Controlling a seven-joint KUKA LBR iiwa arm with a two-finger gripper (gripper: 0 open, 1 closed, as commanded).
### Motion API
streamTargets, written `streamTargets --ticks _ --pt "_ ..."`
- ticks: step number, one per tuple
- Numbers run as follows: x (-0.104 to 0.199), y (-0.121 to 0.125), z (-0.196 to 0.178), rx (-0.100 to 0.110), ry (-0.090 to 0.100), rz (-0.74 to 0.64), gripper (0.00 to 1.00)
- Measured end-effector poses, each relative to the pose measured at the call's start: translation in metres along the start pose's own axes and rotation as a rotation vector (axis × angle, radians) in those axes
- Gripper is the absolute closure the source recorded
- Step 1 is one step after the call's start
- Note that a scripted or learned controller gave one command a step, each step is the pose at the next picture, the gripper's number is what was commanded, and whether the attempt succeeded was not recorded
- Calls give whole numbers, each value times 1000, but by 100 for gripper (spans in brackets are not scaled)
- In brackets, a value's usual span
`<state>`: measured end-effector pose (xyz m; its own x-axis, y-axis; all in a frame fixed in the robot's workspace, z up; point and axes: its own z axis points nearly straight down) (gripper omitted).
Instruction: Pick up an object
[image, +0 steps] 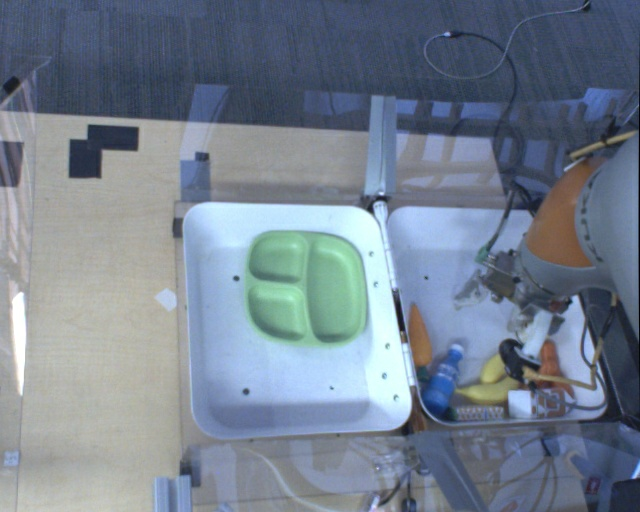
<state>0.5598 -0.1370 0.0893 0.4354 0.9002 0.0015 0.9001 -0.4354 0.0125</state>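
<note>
A grey KUKA arm with an orange band reaches from the right over the right-hand shallow white bin (440, 240), its two-finger gripper (525, 325) hanging low above a clutter of small goods at the bin's near edge; whether the pincer is open or closed, or has hold of anything, cannot be told from this slant. In the left-hand white bin (215, 400) lies a pale green moulded plastic tray with three compartments (306, 286), stiff and light but broad and flat (likely awkward for a two-finger grasp) and well apart from the arm. The likelier pickings sit in the right bin: a small clear plastic bottle with a blue cap (443, 378), probably light, hard and slippery, best taken across its body; a yellow banana (480, 392), which looks soft enough to grip at mid-length; and a slim orange carrot (420, 338) lying close against the bin's left wall. Crowding is the hazard: the bottle and banana touch, a small white box (522, 403) sits just beside them, and the near wall leaves little room for the pincer.
</note>
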Motion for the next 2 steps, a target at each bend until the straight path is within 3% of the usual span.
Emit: streamTargets --ticks 1,2 --pt "4 1 -12 -4 5 -8 100" --pt "21 -72 -3 -6 3 -235 100"
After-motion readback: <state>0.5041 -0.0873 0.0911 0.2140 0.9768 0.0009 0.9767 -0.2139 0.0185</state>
